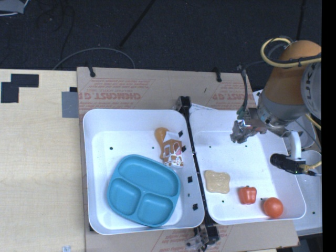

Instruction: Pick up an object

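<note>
Two white bins side by side on the bench, a black divider (190, 156) between them.

Left bin (97, 140): blue tray (143, 190), three compartments, at 6 o'clock; small printed packet (172, 154) at 2 o'clock, just off the tray's upper right corner; tan piece (161, 136) touching the packet's upper left.

Right bin (252, 156): beige toast-like slice (217, 181) at 7 o'clock; red pepper (248, 195) at 6 o'clock, near the slice; orange-red tomato (273, 207) at 5 o'clock, just beside the pepper (all three along the near wall, apart from one another).

Gripper (240, 133): at 12 o'clock over the right bin, well apart from all three items, nothing seen between its jaws; whether they are spread or closed cannot be told. Bare bin floor lies between it and the items.

Arm (286, 88): grey with orange band, entering at 3 o'clock; cables looped over it.
</note>
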`<action>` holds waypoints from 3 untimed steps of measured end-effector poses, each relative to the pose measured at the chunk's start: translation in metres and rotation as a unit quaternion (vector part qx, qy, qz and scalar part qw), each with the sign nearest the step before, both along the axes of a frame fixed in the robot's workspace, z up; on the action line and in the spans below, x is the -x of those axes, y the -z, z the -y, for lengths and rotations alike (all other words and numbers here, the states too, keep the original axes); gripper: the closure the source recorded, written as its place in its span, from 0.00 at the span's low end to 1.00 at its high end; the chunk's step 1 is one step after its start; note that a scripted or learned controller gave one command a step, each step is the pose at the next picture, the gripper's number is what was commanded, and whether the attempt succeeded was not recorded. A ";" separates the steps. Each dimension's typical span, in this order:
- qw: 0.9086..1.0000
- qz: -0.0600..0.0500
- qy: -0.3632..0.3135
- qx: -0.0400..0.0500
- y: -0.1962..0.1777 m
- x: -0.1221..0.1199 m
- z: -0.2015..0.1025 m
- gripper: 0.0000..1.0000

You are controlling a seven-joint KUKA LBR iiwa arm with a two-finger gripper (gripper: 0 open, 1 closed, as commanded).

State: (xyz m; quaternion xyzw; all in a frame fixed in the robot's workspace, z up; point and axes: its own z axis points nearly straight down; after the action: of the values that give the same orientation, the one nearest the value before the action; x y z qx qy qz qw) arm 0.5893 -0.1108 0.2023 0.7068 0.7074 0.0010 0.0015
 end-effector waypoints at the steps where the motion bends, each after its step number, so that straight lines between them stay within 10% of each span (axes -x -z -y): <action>1: 1.000 -0.002 0.000 0.000 -0.043 0.005 -0.001 1.00; 3: 1.000 -0.004 -0.001 -0.001 -0.027 0.003 -0.092 1.00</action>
State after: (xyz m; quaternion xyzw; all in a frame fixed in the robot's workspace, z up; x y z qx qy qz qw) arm 0.5863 -0.0185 0.2290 0.7061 0.7081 -0.0010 -0.0017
